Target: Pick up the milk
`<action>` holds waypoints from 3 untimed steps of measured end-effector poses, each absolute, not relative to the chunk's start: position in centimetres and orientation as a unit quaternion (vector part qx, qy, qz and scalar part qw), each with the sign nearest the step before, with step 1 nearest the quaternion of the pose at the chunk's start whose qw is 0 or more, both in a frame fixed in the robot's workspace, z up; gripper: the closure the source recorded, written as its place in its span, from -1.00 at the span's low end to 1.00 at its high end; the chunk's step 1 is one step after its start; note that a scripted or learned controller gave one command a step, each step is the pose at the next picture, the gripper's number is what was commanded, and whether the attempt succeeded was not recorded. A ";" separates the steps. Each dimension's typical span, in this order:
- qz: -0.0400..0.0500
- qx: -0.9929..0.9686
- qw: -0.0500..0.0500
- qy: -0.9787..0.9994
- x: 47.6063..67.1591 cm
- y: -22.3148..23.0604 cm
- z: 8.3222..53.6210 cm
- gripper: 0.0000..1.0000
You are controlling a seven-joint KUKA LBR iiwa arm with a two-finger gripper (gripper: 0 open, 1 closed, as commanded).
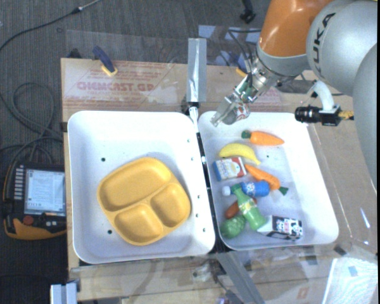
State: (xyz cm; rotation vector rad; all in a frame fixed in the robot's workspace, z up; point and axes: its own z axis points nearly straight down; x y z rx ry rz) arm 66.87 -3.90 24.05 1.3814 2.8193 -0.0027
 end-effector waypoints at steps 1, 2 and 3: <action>-0.001 0.380 0.000 0.925 66.5 -4.7 23.6 1.00; -0.001 0.530 0.000 0.848 65.1 -6.3 23.3 1.00; -0.001 0.469 0.001 0.883 66.8 -6.5 22.1 1.00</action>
